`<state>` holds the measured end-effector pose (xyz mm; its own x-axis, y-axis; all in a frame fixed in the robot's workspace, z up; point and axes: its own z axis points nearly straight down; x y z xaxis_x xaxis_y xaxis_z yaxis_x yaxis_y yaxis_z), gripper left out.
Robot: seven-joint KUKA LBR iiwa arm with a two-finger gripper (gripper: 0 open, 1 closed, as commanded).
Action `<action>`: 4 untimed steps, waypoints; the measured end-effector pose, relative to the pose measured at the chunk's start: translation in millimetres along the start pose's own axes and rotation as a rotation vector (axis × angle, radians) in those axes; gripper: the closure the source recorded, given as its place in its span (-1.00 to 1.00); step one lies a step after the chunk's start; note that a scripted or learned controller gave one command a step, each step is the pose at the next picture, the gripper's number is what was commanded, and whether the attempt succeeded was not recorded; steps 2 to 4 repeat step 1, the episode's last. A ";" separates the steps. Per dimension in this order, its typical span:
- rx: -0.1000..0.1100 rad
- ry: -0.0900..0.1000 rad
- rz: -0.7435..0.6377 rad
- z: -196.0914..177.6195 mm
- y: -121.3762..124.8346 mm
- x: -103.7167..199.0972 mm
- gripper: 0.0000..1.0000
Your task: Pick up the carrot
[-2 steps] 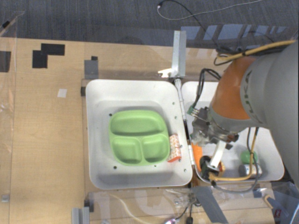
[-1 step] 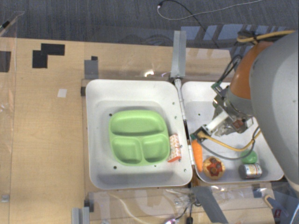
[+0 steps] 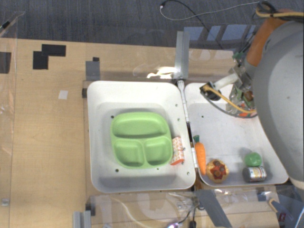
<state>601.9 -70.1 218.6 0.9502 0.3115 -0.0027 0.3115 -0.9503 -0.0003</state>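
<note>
Looming largest, my own grey arm (image 3: pixel 285 94) filled the right side of the view, its orange band (image 3: pixel 259 42) up near the top, and my gripper (image 3: pixel 236 101) hung low over the back of the right bin (image 3: pixel 223 132). Cables and wrist hardware cluttered that spot, and I could not tell from this angle how the gripper was set; nothing from the bins showed in it.

My target, the carrot (image 3: pixel 201 157), lay at the front left of the right bin, pressed close along the wall it shares with the left bin (image 3: pixel 102 127). It ran roughly front to back, green stub toward the rear. Just beside its tip sat a round red and yellow piece (image 3: pixel 217 170), and further right a small can (image 3: pixel 254 174) with a green ball (image 3: pixel 253 158) behind it. The left bin held a green divided plate (image 3: pixel 140 139) and a small red and white packet (image 3: pixel 177 151) at its right edge.

As I judged it, I was well apart from the carrot, so the reach had yet to be made. To do it well I needed to come forward and left, then turn the wrist so the grip closed across the carrot's width. That wall was the trouble: one side of the grip had to slip between carrot and rim. I judged the thick middle safest, away from the round piece.
</note>
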 end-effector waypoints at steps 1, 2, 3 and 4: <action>0.000 -0.001 0.000 0.3 0.1 -0.1 -1.00; 0.000 -0.001 0.000 0.3 0.1 -0.1 -1.00; 0.000 -0.001 0.000 0.3 0.1 -0.1 -1.00; 0.000 -0.001 0.000 0.3 0.1 -0.1 -1.00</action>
